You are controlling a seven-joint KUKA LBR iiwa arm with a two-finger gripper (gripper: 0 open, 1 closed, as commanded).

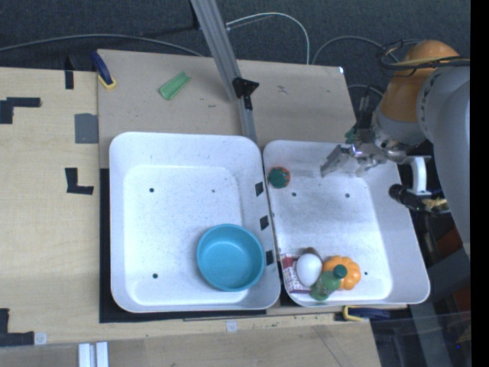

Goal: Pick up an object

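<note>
White plastic bins sit side by side on a pale wooden bench (46,228), seen from above at a slant. The grey arm with its orange band (416,79) reaches in from the right, and its gripper (341,159) hangs over the far edge of the right bin (397,243). Its jaws look slightly apart with nothing between them, though the blur makes this hard to confirm.

Judging by this, the task is at the approach step: nothing is grasped yet. The nearest candidate is a small green and red ball (279,177), lying in the right bin's far left corner, close against the wall shared with the left bin (130,228). It is near the gripper but apart from it. To take it, the gripper would need to travel left and come down around it; the wall just beside the ball leaves little room for a finger on that side.

Other choices lie together at the right bin's near edge: a white egg-shaped object (309,268), an orange pumpkin-like toy (343,271) and a green item (325,284), touching or nearly so, which would crowd a grasp. A red-printed wrapper (289,269) lies beside the egg.

A blue bowl (229,256) rests in the left bin's near right corner. Beyond the bins, a slanted metal pole (221,48) crosses the bench, and a green block (173,86) lies near the far edge.
</note>
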